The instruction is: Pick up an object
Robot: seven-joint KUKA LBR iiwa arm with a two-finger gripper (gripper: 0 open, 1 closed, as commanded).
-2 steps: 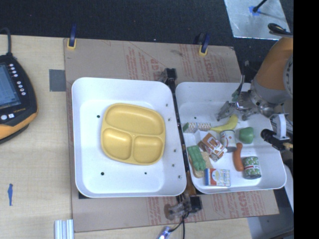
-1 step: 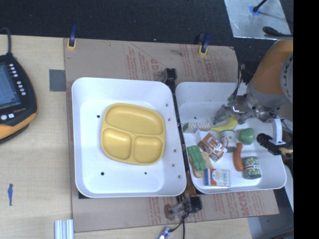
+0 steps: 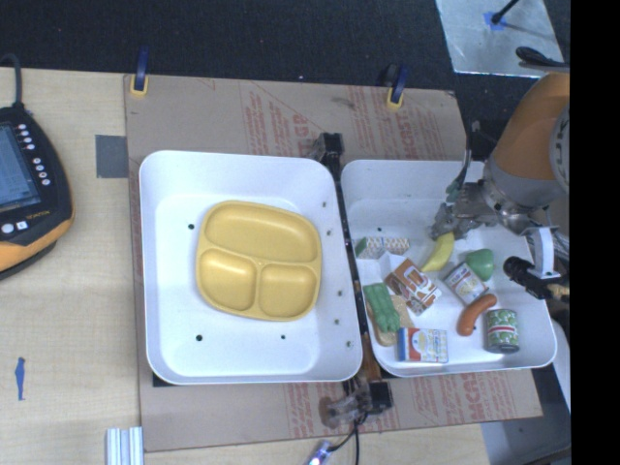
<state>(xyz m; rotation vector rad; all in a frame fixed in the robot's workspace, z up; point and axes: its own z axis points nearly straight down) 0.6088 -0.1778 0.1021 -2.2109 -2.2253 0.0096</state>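
The right bin [image 3: 407, 180] holds several toy foods: a yellow banana [image 3: 439, 253], a green pepper [image 3: 480, 262], a small silver can [image 3: 464, 283], a red sausage [image 3: 476, 314], a green-labelled can [image 3: 502, 329], a brown box [image 3: 414, 287], a white carton [image 3: 422, 345], a green vegetable [image 3: 382, 308] and a small packet [image 3: 386, 246]. My gripper [image 3: 455, 219] hangs over the bin's back right part, just above the banana's upper end. Nothing is seen held in it.
The left bin [image 3: 155, 260] carries a yellow divided plate [image 3: 260, 259]. A teach pendant [image 3: 24, 197] lies on the bench at far left. Clamps [image 3: 395, 85] pin the cardboard sheet at the back. My arm covers the right bin's right rim.
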